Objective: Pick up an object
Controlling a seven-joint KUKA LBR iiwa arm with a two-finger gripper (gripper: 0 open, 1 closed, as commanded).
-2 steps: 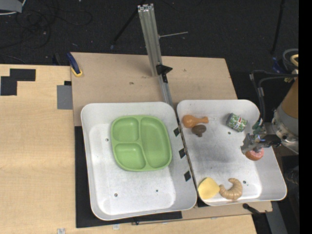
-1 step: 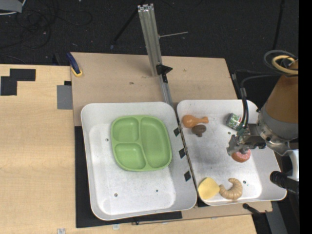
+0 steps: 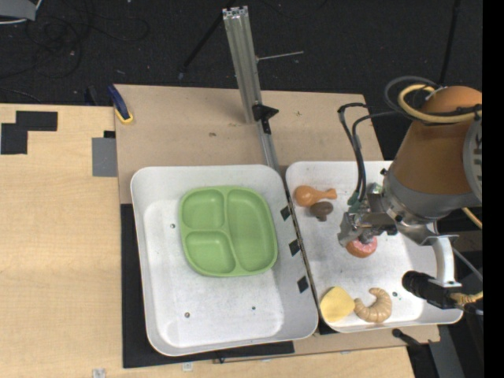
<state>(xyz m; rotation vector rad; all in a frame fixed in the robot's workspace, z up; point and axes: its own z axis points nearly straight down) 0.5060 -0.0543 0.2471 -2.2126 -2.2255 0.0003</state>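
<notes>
My gripper (image 3: 356,231) hangs low over the middle of the right bin (image 3: 394,315), at the end of the grey arm with its orange band (image 3: 441,132). Directly beneath it, and partly hidden by it, lies a small red and pink object (image 3: 364,248). To the left, near the bin's far left corner, rest an orange drumstick-shaped toy (image 3: 313,194) and a small brown piece (image 3: 321,209). Near the front edge sit a yellow chunk (image 3: 337,304) and a tan croissant (image 3: 376,305).
The left bin (image 3: 157,305) holds a green divided plate (image 3: 228,231). A metal post (image 3: 244,61) rises behind the bins. A black part (image 3: 425,288) of the arm's gear overhangs the right bin's front right corner. Cables (image 3: 358,144) trail behind the gripper.
</notes>
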